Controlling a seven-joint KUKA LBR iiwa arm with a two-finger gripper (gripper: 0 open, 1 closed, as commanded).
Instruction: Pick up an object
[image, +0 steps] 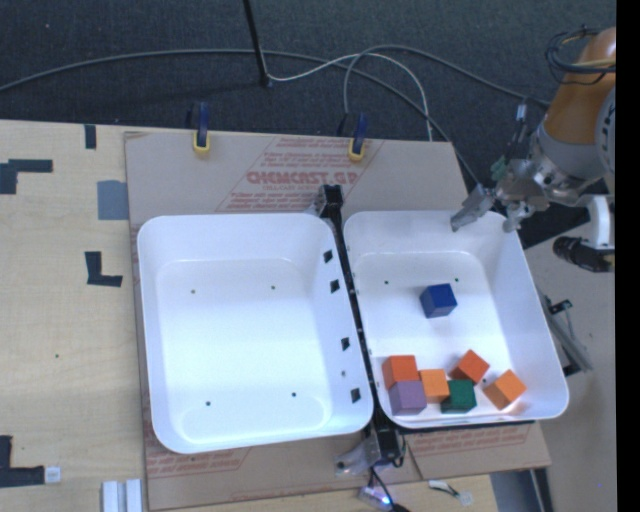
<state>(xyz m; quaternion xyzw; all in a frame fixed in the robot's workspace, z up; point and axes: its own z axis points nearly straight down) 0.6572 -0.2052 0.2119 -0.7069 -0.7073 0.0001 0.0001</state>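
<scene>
Nearest me, at about five o'clock in the right bin, I see a huddle of small cubes: orange cube, purple cube, green cube and more orange ones, touching or nearly so. They look rigid, light and flat-sided (easy to pinch, awkward when crowded). Farther in, the blue cube sits alone mid-bin; I judge it the best pick, gripped across opposite faces. Farthest, at one o'clock over the bin's rim, my pincer hangs with fingers spread, holding nothing.
</scene>
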